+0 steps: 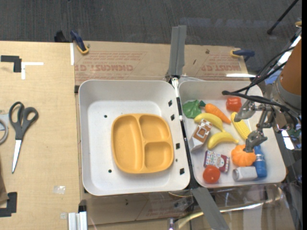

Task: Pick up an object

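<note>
The right bin (276, 143) holds several toy foods: a green vegetable (192, 108), a carrot (218, 112), a red pepper (233, 103), two bananas (211, 121) (221, 139), a corn cob (241, 127), an orange pumpkin (242, 157), a tomato (211, 175), a small carton (202, 132), a red and white packet (218, 161), a blue bottle (259, 164) and a grey can (244, 173). My gripper (252, 125) hangs over the bin's right side, open, one finger by the corn's top and the other just above the pumpkin. Nothing is between the fingers.
The left bin (91, 128) holds a yellow divided plate (142, 143). Scissors (20, 123) lie on the wooden bench at the far left. Black cables (249, 97) run from the arm across the right bin's upper right corner.
</note>
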Robot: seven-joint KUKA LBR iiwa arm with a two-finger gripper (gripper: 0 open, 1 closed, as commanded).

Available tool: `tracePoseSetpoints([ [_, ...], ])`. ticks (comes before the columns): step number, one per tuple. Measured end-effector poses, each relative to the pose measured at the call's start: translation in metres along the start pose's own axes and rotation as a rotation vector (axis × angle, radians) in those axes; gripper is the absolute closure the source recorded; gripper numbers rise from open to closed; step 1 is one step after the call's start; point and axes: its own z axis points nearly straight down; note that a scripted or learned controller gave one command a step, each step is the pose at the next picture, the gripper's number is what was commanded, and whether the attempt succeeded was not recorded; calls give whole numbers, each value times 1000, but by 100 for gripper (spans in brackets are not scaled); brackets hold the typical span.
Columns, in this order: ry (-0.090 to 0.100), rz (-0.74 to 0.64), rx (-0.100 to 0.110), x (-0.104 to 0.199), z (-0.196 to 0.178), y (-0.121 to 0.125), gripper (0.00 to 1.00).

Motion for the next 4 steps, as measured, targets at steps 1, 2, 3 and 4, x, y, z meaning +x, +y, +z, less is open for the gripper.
tracePoseSetpoints([
  [1,2,192,-2,24,170,-65,0],
  [2,2,187,-2,22,163,-64,100],
  [3,1,386,0,14,-11,-73,100],
  [4,1,386,0,14,-11,-73,0],
])
